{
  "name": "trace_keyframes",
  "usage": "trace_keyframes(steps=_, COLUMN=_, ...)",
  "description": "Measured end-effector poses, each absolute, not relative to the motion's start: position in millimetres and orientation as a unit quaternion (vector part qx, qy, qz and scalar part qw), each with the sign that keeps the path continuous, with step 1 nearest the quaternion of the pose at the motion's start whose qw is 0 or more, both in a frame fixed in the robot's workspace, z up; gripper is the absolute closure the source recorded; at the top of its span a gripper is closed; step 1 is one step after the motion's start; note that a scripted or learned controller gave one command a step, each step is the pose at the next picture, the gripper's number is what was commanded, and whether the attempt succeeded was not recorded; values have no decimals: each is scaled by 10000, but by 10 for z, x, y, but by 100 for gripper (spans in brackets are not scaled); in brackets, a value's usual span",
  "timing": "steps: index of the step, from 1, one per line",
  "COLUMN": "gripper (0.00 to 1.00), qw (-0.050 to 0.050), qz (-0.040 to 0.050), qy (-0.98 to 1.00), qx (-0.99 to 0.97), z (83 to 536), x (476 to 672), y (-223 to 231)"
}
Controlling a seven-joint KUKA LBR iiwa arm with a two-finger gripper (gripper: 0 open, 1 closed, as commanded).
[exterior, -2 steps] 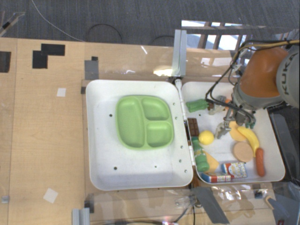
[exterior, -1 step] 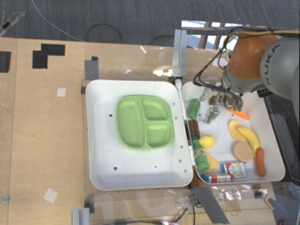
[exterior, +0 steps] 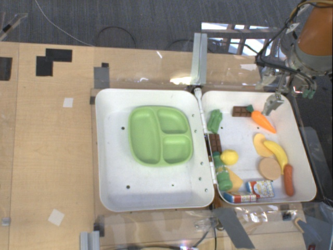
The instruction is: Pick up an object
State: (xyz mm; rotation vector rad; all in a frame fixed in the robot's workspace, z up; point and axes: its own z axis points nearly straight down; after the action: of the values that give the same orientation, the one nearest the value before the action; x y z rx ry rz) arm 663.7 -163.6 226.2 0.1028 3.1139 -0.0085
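With the fingers [exterior: 272, 104] too unclear to tell spread from closed, a descent could knock the carrot [exterior: 263, 121] against the chocolate bar [exterior: 240, 111] rather than catch it.

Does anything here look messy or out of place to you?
Nothing looks spilled or broken. The green tray sits slightly crooked in the left bin. The toy food is heaped loosely in the right bin, with the green bottle jammed against the dividing wall.

No text, label or number here is legible.
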Motion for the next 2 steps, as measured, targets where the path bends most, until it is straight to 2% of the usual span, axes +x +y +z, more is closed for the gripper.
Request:
trace_keyframes(steps=1, gripper=0, qw=50, qz=-19, qy=9998, qx=-199, z=898, x=6681, y=-1945)
trace_keyframes(steps=2, gripper=0, qw=57, qz=-13, qy=9996, qx=-293, z=883, x=6326, y=-2063)
